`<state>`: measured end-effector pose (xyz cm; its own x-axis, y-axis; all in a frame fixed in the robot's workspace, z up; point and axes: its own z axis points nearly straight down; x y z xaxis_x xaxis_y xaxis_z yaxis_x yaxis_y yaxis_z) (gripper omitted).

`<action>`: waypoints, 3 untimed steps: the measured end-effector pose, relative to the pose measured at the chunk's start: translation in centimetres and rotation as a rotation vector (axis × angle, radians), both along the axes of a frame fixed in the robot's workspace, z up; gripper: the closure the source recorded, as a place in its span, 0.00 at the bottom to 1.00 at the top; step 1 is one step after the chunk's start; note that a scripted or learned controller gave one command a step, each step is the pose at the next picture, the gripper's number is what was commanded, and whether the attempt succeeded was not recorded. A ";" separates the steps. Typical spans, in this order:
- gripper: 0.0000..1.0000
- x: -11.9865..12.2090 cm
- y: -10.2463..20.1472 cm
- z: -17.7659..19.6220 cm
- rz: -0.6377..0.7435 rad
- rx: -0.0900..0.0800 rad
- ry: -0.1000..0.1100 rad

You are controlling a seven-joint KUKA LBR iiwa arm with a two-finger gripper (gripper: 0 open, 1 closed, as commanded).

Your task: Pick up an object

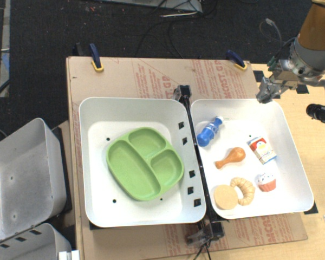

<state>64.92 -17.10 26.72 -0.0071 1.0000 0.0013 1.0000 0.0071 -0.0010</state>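
In the right bin (292,145) lie several small toys: a blue bottle (208,132), an orange drumstick (231,157), a red-and-white carton (261,149), a pink cupcake (266,182), a tan round cookie (225,197) and a ringed pastry (244,190). My gripper (265,95) hangs over the bin's far right corner, well clear of all the toys, and nothing shows between its fingers.
The left bin (92,145) holds a green divided plate (145,162). A black divider (194,156) runs between the bins. Clamps (96,58) grip the cardboard board's far edge. A grey tub (19,177) stands at the left.
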 end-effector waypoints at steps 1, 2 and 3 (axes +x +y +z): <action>1.00 0.4 5.5 -1.4 0.000 0.000 -0.001; 1.00 -0.3 10.7 -0.9 0.000 0.000 0.000; 1.00 -0.5 16.4 -0.5 0.002 0.000 -0.001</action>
<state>64.40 -0.73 26.22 -0.0087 1.0000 0.0018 1.0000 0.0087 -0.0004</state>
